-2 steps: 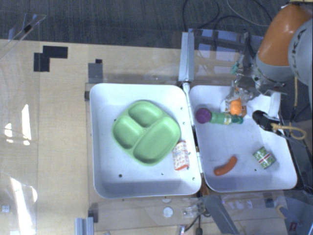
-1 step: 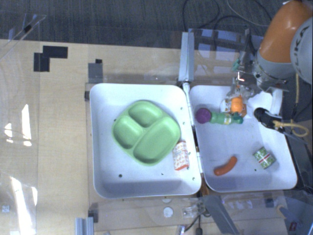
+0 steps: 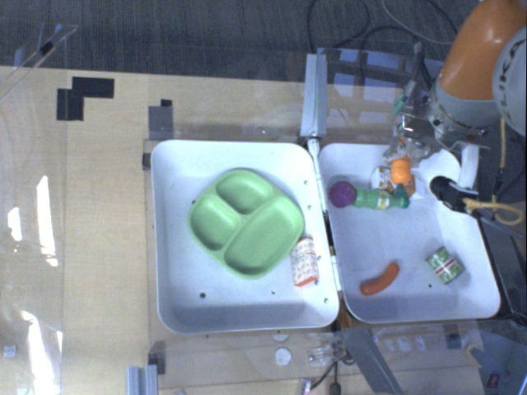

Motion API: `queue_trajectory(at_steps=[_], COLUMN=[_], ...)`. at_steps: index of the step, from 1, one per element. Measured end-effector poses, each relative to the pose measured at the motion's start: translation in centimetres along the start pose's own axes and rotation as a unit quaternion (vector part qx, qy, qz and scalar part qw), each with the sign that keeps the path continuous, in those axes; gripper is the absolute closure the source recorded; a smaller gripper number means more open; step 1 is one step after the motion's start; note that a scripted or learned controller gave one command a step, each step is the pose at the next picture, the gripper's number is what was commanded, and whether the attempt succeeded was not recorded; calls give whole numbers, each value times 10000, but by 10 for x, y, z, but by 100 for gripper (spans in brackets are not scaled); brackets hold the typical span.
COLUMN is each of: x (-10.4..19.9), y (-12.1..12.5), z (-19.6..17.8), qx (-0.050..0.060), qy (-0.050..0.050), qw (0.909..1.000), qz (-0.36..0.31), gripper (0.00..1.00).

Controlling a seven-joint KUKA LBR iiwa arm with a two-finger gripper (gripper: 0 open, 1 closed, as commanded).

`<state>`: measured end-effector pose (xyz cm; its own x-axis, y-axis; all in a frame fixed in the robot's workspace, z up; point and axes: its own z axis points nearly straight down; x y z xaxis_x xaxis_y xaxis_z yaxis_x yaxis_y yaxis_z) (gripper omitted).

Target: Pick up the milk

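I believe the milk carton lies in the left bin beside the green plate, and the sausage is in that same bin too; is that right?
Not quite. The camera view shows the sausage in the right bin. The milk carton does lie in the left bin, beside the green plate.

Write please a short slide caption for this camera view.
Gripper above right bin clutter; milk carton lies beside green plate in left bin.
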<state>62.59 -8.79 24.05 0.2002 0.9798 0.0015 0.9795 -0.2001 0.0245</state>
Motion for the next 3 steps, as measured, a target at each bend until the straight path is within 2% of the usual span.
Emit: queue_trajectory(at_steps=[1,2,3], x=[2,22,-27], y=[2,-1,24], z=[-11,50,50], qx=[-33,114,93], qy=[3,-4,-8], qw=[10000,9999,9998], qz=[-39,29,176], gripper=[100,100,100])
